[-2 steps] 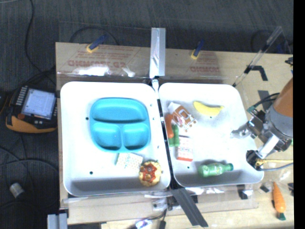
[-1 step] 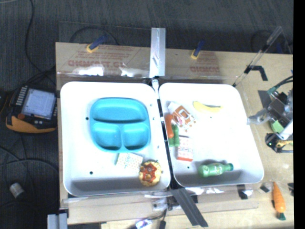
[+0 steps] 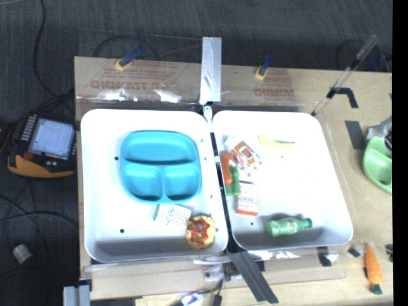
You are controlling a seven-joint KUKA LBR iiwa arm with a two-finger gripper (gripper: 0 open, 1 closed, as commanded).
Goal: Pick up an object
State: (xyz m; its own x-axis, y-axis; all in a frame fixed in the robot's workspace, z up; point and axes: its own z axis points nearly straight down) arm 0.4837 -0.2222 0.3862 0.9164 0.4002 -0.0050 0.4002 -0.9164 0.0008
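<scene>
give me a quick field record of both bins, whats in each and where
left bin: blue divided tray in the middle; small patterned packet and red-yellow round item at its near edge
right bin: green bottle lying near front; yellow banana-like item at back; orange, green and red-white small packages clustered by the left wall
bench right edge: green object

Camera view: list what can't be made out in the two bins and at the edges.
- Small packets by the right bin's left wall: overlapping, print too blurred to read.
- Red-yellow object in the left bin: too blurred to identify.
- Green object on the bench: cut off by the right edge.
- Orange item, lower right: too small to identify.
</scene>
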